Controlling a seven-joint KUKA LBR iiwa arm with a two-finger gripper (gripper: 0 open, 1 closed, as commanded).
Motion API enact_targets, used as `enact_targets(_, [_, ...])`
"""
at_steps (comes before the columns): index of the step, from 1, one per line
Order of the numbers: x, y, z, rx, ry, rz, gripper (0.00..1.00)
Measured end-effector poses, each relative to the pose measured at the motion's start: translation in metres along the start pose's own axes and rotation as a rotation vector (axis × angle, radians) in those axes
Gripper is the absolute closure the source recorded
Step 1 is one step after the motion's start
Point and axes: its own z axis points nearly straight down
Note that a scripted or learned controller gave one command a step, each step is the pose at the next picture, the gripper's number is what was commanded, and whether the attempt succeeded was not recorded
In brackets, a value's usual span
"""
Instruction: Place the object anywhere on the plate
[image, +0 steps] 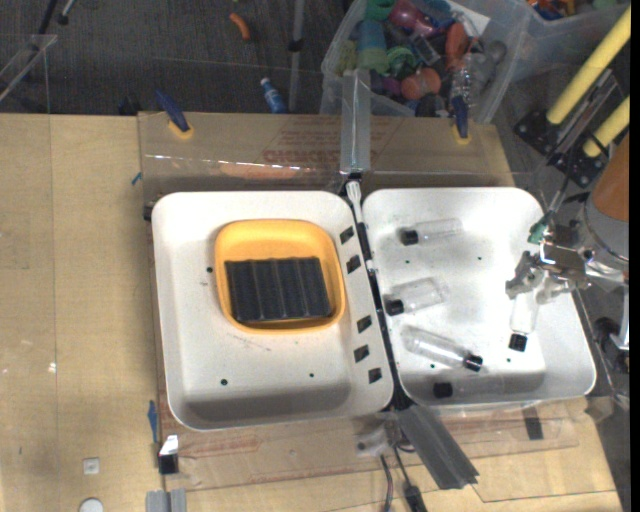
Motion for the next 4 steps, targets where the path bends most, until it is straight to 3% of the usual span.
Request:
enact_targets(1, [0.008, 0.079, 0.022, -0.002, -0.001, -0.094, 1.00])
enact_targets(2, [0.015, 0.138, 0.020, -0.005, -0.001, -0.303, 1.00])
enact_targets(3, [0.021, 0.136, -0.108, -0.004, 0.000, -0.216, 1.00])
enact_targets(4, [-0.023, 0.147, -0.133, -0.007, -0.002, -0.360, 1.00])
